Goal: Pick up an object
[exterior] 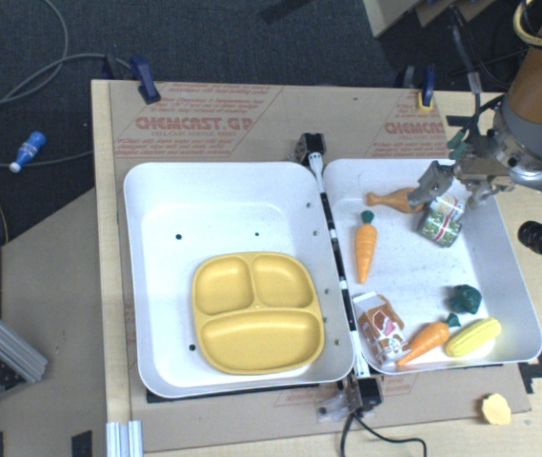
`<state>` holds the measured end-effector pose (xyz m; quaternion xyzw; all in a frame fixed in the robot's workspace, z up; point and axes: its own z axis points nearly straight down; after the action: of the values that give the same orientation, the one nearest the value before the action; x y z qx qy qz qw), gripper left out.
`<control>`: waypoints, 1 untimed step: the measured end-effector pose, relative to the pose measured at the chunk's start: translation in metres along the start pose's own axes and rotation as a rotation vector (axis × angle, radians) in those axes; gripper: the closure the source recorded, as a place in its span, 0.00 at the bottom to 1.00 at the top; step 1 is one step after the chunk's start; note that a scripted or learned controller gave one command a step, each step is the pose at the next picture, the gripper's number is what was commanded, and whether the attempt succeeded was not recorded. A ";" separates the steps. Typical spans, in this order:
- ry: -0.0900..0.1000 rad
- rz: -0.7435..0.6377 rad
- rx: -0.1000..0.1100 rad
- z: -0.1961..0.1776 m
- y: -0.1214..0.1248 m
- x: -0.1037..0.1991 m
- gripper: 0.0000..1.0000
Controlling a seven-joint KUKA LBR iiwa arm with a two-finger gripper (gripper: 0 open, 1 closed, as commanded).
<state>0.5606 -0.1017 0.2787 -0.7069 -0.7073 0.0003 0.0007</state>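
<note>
I see a small blue-and-white plastic bottle (29, 149) on the dark carpet (204, 17), far from the gripper (447, 193), toward the view's left edge.

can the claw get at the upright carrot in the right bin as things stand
Probably yes: the carrot lies alone on bare bin floor, nothing over it, and the claw hovers nearby over the can.

White bins (156, 255). Yellow plate (256, 312). Orange carrot (366, 248), green top. Second orange carrot (425, 340). Yellow corn (473, 336). Dark green veg (463, 299). Green-white can (441, 221). Brown drumstick (391, 198). Tan board (251, 122), red lettering. Blue clamps (143, 77).
</note>
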 end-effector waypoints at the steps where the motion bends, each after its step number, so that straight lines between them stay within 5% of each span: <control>1: 0.001 -0.003 0.005 0.100 0.048 0.025 0.00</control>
<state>0.6080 -0.0767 0.1786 -0.7058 -0.7084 0.0016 0.0028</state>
